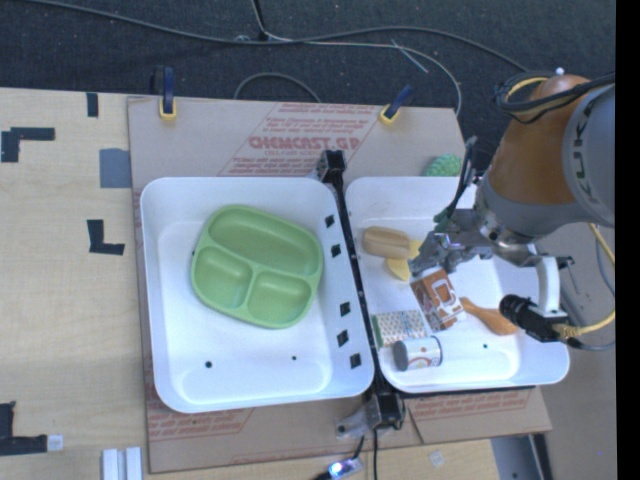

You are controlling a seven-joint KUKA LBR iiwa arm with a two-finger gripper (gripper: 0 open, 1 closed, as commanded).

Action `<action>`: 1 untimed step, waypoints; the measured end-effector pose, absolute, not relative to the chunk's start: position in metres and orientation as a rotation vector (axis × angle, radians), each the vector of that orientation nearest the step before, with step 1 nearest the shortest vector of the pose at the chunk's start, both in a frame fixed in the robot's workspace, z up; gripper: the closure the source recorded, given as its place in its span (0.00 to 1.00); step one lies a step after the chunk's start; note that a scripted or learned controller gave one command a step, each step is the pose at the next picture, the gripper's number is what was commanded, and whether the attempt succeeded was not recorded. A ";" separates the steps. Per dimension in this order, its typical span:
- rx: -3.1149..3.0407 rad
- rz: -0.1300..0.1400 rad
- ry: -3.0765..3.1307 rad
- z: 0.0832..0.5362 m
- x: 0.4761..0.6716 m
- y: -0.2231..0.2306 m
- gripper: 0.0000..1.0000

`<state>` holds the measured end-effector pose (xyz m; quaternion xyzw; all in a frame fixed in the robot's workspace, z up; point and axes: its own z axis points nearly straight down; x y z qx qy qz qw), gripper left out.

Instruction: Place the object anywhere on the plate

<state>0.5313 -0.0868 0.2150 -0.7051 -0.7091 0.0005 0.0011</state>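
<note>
**binwatcher:** So which object is it going for? My bet is the orange-and-white packet [440, 299] in the right bin [535, 368], lying flat just under the hand [437, 253]. Looks like a thin, light pouch, probably crinkly and a bit slick. I'd pinch it across the short side, near an edge that lifts, since flat on the bin floor there's not much to bite.

**kuka_fan:** Agreed it's the closest thing. Can't tell how far the hand is spread though, the wrist hides that, and nothing is visibly between them, so I wouldn't call it held. Around the packet: a tan roll-shaped thing [386, 241] and a yellow piece [401, 267] up-left, a speckled pad [399, 324] and a small can [417, 353] below, an orange spoon-like item [484, 315] to the right. Crowded, so a bump is likely.

**binwatcher:** And the green plate [258, 265] sits in the left bin [170, 368], three compartments, nothing on it. Long carry over the divider.
</note>
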 end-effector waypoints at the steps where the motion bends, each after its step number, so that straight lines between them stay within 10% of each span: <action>1: -2.213 -0.001 -2.228 0.226 0.551 -0.039 1.00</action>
